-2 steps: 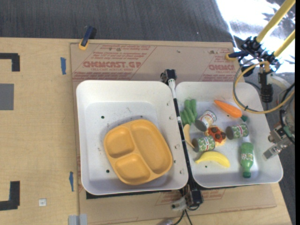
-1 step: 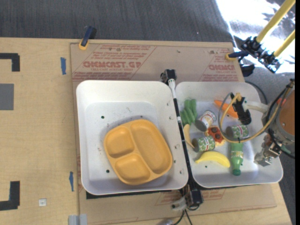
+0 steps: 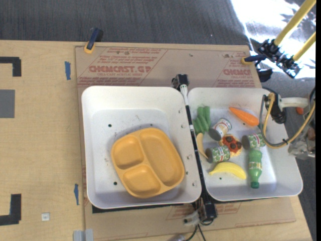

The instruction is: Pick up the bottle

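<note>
From above, the green bottle [image 3: 255, 167] lay in the right bin [image 3: 288, 185], near that bin's front right corner, cap toward the front rim. Just left of the bottle lay a yellow banana [image 3: 228, 170], with a small can [image 3: 218, 153] behind the banana. An orange carrot [image 3: 244, 116] lay toward the bin's back. The left bin [image 3: 100, 104] held a yellow divided tray [image 3: 147, 160]. The gripper's state could not be told.

Tray [image 3: 146, 167] in left bin [image 3: 100, 109], bottle [image 3: 255, 167] in right bin [image 3: 288, 179], right of banana [image 3: 228, 170]
</note>
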Robot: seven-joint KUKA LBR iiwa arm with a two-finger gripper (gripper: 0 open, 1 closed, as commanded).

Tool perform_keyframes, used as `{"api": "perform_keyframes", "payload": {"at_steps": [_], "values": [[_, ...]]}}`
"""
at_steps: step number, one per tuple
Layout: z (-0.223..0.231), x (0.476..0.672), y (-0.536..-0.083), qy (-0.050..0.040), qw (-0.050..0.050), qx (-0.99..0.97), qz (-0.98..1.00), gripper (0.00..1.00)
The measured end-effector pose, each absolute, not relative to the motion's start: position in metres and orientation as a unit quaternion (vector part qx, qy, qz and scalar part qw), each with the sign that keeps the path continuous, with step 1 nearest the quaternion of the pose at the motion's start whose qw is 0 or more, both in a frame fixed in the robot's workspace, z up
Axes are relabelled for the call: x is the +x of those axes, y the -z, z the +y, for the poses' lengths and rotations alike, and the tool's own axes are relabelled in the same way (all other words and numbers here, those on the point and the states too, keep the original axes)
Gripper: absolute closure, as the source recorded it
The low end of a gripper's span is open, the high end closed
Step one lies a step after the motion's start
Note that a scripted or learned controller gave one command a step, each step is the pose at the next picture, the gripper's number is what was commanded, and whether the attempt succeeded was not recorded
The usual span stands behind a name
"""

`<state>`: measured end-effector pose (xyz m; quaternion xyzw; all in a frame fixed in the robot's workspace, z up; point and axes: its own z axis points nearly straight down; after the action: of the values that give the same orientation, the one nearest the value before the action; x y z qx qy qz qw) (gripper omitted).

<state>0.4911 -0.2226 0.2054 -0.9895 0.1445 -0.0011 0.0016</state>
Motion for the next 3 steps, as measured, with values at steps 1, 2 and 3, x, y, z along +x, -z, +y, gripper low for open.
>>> {"api": "perform_keyframes", "payload": {"at_steps": [1,2,3], "values": [[-0.222,0.487,-0.195,0.0011,0.002,-0.994,0.110,1.00],[-0.222,0.486,-0.190,0.0009,0.002,-0.995,0.100,1.00],[-0.223,0.486,-0.095,-0.0008,0.001,-0.995,0.101,1.00]]}}
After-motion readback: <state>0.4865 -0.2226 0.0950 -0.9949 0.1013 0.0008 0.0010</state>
